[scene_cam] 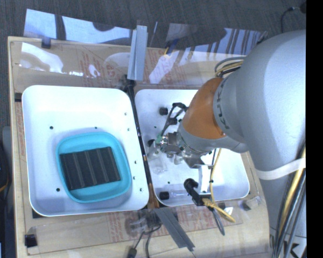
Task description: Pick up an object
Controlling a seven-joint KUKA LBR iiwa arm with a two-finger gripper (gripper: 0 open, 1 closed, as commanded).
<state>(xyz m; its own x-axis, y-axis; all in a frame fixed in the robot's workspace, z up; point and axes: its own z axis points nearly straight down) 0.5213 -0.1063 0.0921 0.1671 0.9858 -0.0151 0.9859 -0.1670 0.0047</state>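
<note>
I am down low in one white bin [234,184], and my gripper [164,144] hangs just over its floor. I cannot tell if my gripper is open or shut, because my big grey arm hides it. I do not see anything held in it.

A small black thing [163,110] lies near my gripper, a little way past it toward the back wall of this bin. It is too tiny for me to say what it is. I think it is very light. It may be hard and round, so it could roll or skip away if I bump it. I would come straight down over it and pinch it across its middle, gently.

A blue tub [86,140] sits well apart from my gripper, off to the side in the other bin [43,112], past the wall between the two bins. It has a dark ribbed pad [90,168] lying inside it. The tub looks like smooth, stiff plastic, so I guess it is light but a bit slippery. It is too wide to pinch across. I would take it by its thin rim, on the side closest to my gripper, and lift slowly so it does not tip
</note>
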